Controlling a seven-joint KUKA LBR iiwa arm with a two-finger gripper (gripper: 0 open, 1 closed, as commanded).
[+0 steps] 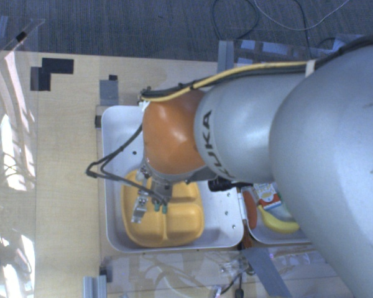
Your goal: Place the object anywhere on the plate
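Note:
A yellow divided plate (pixel 174 225) lies in the near half of the left white bin (pixel 115 166). My gripper (pixel 148 207) hangs low over the plate's left part, under the orange band (pixel 171 138) of the arm. The arm's grey body hides much of the bin and the plate's far edge. No object is visible in the gripper from this angle.
In the right bin (pixel 261 236), mostly hidden by the arm, lie a yellow banana (pixel 280 223), a red and white carton (pixel 268 197) and a red item (pixel 252 213). A black cable (pixel 109 163) loops from the wrist over the left bin. Bare wooden bench (pixel 56 166) lies to the left.

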